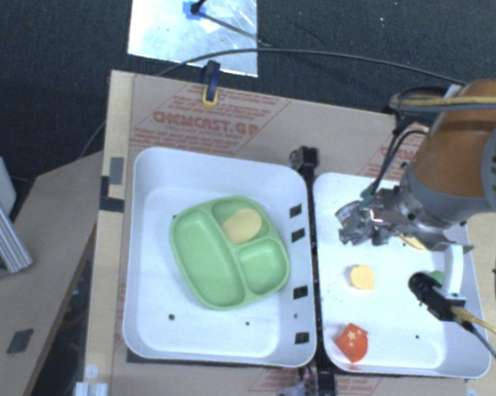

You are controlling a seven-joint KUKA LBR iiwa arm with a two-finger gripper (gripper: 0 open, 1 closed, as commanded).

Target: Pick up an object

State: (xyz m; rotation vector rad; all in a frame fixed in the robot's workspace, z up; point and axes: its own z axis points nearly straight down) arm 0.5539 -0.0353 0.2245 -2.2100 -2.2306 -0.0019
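Observation:
My gripper [355, 225] hangs over the back left part of the right bin [390, 358], reaching in from the right. A small round yellow piece [362, 277] lies on the bin floor just in front of the gripper, apart from it. A red piece [353, 341] with a pale mark sits at the bin's front left corner. Beside the wrist a sliver of yellow [415, 245] and a bit of green [436, 278] peek out, mostly hidden by the arm.
The left bin [148, 315] holds a green divided plate [208, 268] with a pale yellow food piece [243, 226] in its back compartment. A black ridge with clips [307, 245] separates the two bins. The arm's body covers the right bin's back right.

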